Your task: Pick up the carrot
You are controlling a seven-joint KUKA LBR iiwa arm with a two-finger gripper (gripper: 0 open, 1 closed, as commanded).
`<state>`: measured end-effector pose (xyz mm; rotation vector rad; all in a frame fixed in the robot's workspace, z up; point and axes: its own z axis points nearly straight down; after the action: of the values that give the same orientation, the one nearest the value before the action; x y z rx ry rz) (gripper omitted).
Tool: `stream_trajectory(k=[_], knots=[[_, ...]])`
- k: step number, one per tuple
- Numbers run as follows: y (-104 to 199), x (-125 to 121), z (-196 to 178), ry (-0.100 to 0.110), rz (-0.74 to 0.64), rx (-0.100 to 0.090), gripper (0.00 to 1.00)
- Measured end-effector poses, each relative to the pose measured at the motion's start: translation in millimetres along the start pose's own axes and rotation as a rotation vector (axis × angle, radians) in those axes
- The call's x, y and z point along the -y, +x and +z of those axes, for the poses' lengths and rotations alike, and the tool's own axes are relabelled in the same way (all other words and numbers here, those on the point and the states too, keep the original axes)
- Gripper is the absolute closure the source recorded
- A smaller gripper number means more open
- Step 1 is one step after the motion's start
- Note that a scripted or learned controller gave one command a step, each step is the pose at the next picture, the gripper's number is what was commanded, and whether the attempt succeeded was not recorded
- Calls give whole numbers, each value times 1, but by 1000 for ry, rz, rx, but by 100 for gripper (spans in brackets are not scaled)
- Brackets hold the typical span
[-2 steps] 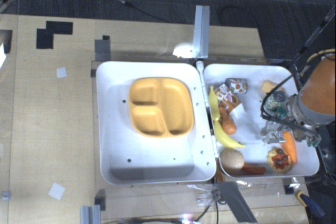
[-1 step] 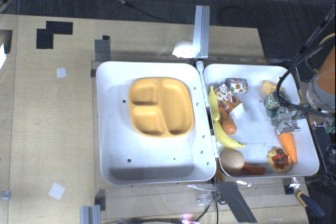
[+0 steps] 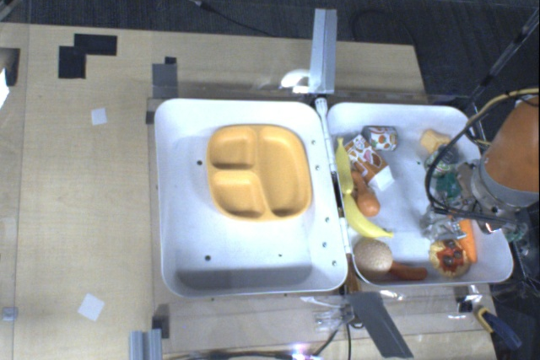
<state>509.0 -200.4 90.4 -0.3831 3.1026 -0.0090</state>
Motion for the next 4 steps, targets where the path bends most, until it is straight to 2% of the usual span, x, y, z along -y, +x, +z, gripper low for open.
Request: stream_trajectory(k=[1,2,3,4], knots=[[-14,10,-89,-1,-213,0,100],[12,2,-55,-6,-366,-6,100],[1,7,-215,3,-399,1,100],[8,-1,-82,-15,-762,-8,100]])
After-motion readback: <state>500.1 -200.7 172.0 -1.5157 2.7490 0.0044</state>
